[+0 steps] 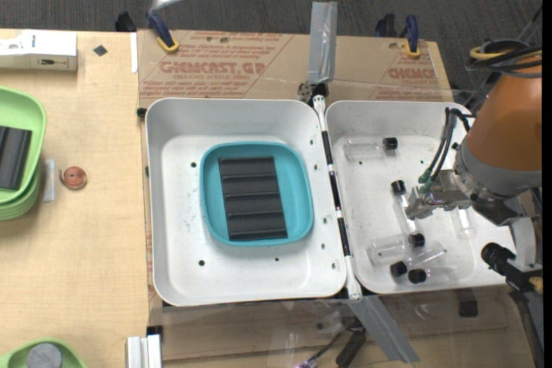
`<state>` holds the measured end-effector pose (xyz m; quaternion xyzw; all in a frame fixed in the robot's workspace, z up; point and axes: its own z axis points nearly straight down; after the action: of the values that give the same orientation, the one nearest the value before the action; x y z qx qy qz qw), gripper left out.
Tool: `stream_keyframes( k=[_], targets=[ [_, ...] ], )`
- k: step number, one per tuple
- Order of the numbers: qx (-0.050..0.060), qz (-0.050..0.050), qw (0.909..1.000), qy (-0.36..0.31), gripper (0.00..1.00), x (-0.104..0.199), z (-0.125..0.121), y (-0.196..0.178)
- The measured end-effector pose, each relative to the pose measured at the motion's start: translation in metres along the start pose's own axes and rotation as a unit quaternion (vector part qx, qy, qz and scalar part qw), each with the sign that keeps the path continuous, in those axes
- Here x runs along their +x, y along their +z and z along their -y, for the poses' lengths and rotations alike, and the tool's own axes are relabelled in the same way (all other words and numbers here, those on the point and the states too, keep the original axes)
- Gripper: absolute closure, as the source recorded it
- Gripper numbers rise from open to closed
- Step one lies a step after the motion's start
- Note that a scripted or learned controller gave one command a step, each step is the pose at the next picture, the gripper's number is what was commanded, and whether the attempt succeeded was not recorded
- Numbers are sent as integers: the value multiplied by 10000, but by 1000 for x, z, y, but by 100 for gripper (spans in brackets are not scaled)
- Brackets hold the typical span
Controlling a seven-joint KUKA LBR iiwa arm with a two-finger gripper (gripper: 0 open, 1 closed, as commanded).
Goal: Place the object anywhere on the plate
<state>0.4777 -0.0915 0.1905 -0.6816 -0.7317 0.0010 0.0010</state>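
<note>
1. Nearest the camera, at the bench's front left corner, sits a green container with a grey lid (43,355), cut off by the picture's edge.
2. In the near part of the right bin (362,185), a cluster of clear vials with black caps (405,258) lies on the white floor.
3. Just beyond them the gripper (429,201) hangs low over the right bin among the vials. Its tip is small and blurred, so it cannot be told whether the claw is spread, pressed together or pinching anything.
4. The grey arm with its orange band (513,121) reaches in over the right bin's right rim.
5. In the left bin (172,228), a teal plate (211,194) rests near the middle. A black ridged block (252,196) lies flat on it, well apart from the gripper.
6. Left of the bins, on the wooden bench, a small orange disc (74,177) lies beside a green tray (26,121).
7. Another capped vial (386,144) lies towards the right bin's far wall.
8. Beyond the bins lies printed cardboard (224,65), with a clamp (161,34) at its far left corner and another (411,37) at its far right.
9. A white box (39,52) lies at the bench's far left.
</note>
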Motion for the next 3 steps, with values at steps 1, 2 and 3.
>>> stream_keyframes(
  k=[1, 2, 3],
  targets=[
    [1, 5, 10000, 9, 100, -1, -1, -8],
    [-13, 7, 9932, -1168, 100, 65, -6, -26],
    [-4, 8, 9806, -1963, 100, 155, -11, -28]
  ],
)
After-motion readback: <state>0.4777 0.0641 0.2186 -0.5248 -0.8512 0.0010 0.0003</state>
